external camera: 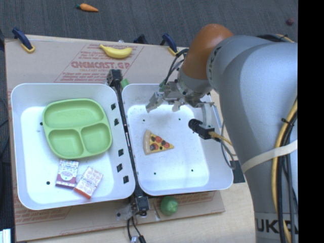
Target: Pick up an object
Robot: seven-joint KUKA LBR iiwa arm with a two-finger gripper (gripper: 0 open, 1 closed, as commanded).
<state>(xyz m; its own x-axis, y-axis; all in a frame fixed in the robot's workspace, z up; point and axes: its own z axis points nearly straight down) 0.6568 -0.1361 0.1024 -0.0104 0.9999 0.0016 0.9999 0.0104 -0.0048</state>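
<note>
Starting at the near edge of the bench, a small round green ball (169,205) sits on the cardboard just outside the bins, and behind it, in the near corner of the left white plastic bin (20,151), lie two flat red-and-white printed packets (78,177) side by side, with a pale green three-compartment plastic plate (77,127) just beyond them. In the right white plastic bin (223,173), near its middle, lies the likeliest target: a flat toy pizza slice with a tan crust and red toppings (156,142). Its long axis runs across the view, crust end toward the divider between the bins and pointed tip toward the arm's side, slightly downward. Farther back, over the far part of that bin, hangs the grey two-finger gripper (163,102) on the arm's orange-banded wrist; it looks clear of the slice and nothing can be seen between its fingers, but whether they are spread or pressed together cannot be told from this angle. Beyond the bins a yellow toy banana (116,50) rests on the printed cardboard, and an orange toy carrot (87,7) lies on the dark floor. The risk from here, I judge, is that the slice is thin and flat: fingers closing along its length, or descending short, could slide over it or nudge it away instead of gripping it.
</note>
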